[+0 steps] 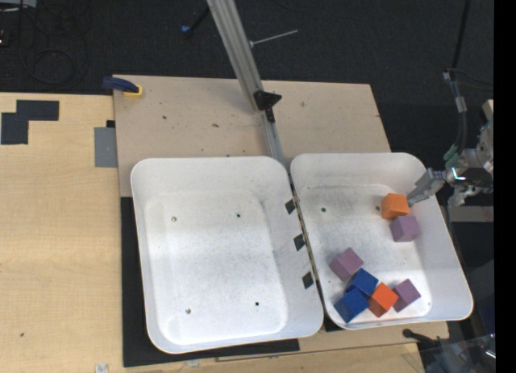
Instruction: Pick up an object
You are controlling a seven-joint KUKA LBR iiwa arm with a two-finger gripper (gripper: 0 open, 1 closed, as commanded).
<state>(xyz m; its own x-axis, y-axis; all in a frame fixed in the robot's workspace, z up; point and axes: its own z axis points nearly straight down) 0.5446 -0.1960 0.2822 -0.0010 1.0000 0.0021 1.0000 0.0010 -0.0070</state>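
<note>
1. seven small blocks lie in the right bin (439,291); an orange block (394,205) sits near the bin's far right side, with a purple block (405,228) just beside it on the near side; whether those two touch is hard to tell.
2. five more cluster toward the near edge: a purple block (347,263), two blue blocks (357,292) pressed together, a second orange block (382,299) against them, and a small purple block (407,293) beside that; the left bin (153,182) stands alongside, across the divider.
3. judging by their look, the blocks are light, stiff cubes with flat faces, probably foam or wood, not fragile; they should take a firm pinch but may slide on the smooth white floor if nudged.
4. best hold, as i judge it, is across two opposite flat faces; the orange block by the rim has free sides away from its purple neighbour, so it looks the easier pick; the clustered ones leave little room for fingers.
5. the gripper (422,188) reaches in from the right over the bin rim, low and slanted, its tip just beside the orange block's right side, perhaps touching it.
6. i cannot tell whether it is spread or closed; nothing is seen held, and the orange block rests on the bin floor.
</note>
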